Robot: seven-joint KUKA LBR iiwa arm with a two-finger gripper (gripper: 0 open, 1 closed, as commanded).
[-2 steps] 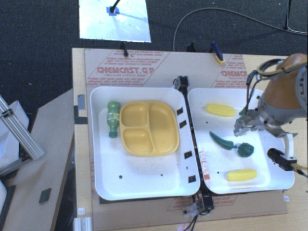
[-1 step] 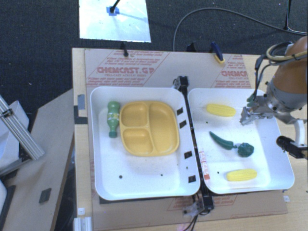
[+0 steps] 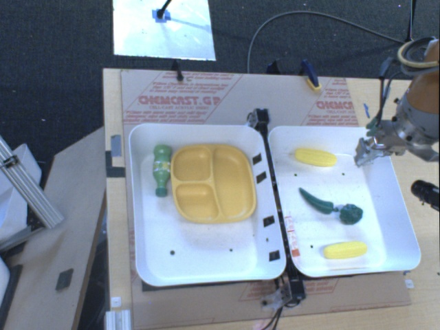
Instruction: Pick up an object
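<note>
Nearest, low in right bin (image 3: pixel 404 253): smooth yellow corn-like piece (image 3: pixel 345 251), lying flat close to front rim. Just behind, mid-bin: slim dark green pepper (image 3: pixel 315 201), tilted, touching bumpy broccoli (image 3: pixel 350 214) at its right end. Bare white floor between these and both side walls. Left bin (image 3: pixel 148 253): glossy yellow tray (image 3: pixel 213 183) with three compartments, small green bottle (image 3: pixel 161 170) lying just beside its left edge; open floor in front. Farther back in right bin: second yellow corn (image 3: pixel 315 158), well apart from rear rim. Reaching in from right over far right corner: grey arm, claw (image 3: pixel 365 150) pointing left and down, near corn but apart from it; fingers' spread cannot be told. Beyond, worktop (image 3: pixel 227 91) under protective printed sheet.
</note>
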